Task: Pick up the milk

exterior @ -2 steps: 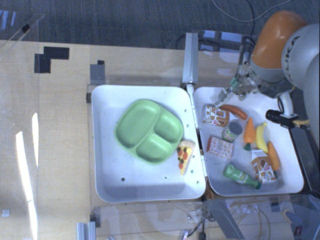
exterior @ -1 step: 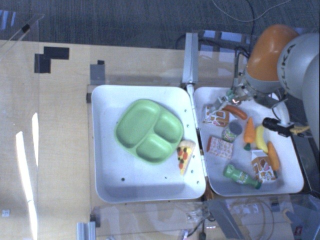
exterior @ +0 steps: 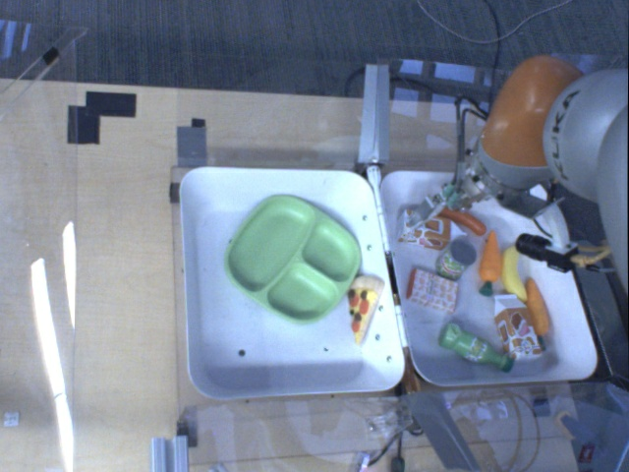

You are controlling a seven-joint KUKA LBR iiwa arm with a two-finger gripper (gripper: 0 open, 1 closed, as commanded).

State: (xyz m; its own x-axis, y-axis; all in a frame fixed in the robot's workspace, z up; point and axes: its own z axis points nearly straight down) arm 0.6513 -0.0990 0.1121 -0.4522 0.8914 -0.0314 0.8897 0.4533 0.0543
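The tool (exterior: 454, 197) hangs at the right bin's (exterior: 580, 362) back edge, just beside a milk carton (exterior: 425, 228); its grip state cannot be told. A second carton (exterior: 517, 328) lies near the front.

1. Arm (exterior: 580, 116): grey links enter the frame from 3 o'clock, at upper right.
2. Orange band (exterior: 526, 111): sits above the wrist.
3. Gripper (exterior: 460, 193): points toward 7 o'clock; small, state indistinct.
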